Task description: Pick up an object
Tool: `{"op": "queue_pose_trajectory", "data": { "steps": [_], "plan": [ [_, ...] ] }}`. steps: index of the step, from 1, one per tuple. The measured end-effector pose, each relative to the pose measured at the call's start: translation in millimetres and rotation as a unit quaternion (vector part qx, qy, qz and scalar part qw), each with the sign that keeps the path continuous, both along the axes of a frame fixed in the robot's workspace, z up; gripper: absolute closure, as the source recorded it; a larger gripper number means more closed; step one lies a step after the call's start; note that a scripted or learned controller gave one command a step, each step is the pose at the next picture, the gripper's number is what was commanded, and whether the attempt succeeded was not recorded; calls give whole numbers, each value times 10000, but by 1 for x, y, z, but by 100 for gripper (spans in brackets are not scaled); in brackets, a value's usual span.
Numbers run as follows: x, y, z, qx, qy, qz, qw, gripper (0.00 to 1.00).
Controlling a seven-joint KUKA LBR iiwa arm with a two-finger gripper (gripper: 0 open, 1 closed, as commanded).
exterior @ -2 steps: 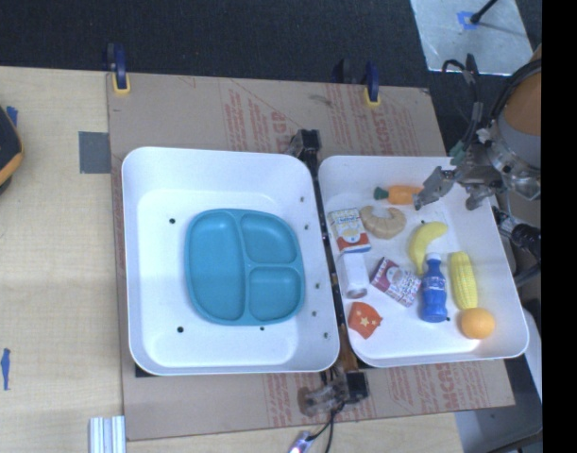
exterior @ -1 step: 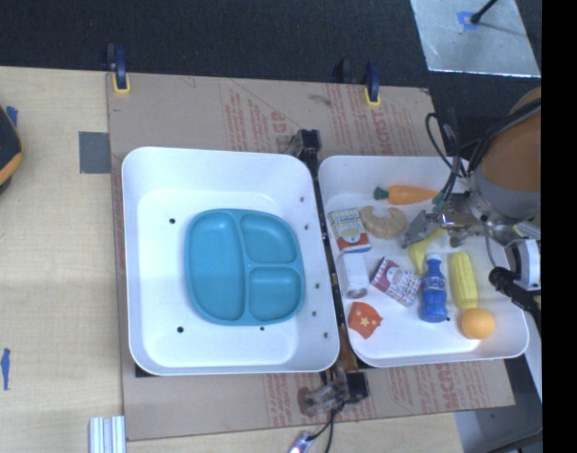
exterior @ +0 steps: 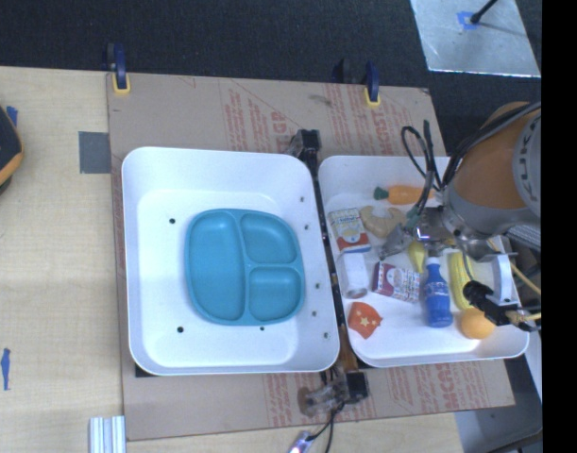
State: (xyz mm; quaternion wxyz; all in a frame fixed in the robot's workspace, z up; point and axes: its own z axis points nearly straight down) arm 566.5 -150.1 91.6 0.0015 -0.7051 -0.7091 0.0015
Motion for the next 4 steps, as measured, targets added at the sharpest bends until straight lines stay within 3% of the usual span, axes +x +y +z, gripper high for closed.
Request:
{"op": "queue_pose_trajectory", "data": {
  "steps": [1, 2, 3, 4],
  "plan": [
    [0, -1, 10, -6, 8, 14, 10000, 100],
    [0, -1, 10, -8, 9, 18, 10000, 0],
    [0, -2, 21, -13, 14, 31, 10000, 100],
    [0, -2, 20, -16, 15, 36, 10000, 0]
  ]
}}
